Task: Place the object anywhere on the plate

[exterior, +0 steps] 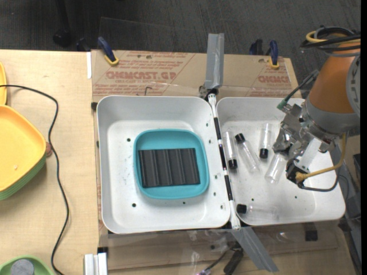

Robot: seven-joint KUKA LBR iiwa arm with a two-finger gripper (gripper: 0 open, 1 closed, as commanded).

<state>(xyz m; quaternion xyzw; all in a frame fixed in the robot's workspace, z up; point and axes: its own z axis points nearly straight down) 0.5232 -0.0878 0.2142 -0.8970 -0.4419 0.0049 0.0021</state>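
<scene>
A teal plate (pixel 170 196) with a dark ridged centre lies in the left bin (pixel 112 153). Several clear plastic tubes with black caps lie scattered in the right bin (pixel 321 208): one tube (pixel 248 152) slants across the middle, another tube (pixel 228 149) rests along the left wall, and a third tube (pixel 265 137) lies further right. My gripper (pixel 289 156) hangs low over the right bin's right half, right beside a clear tube (pixel 274 168) on its left. Whether it touches that tube is hidden by the wrist.
One more tube (pixel 259 211) lies near the right bin's front wall. A yellow dish (pixel 17 153) and a black cable (pixel 57 153) sit on the wooden table at the left. Cardboard (pixel 149 73) and clamps stand behind the bins.
</scene>
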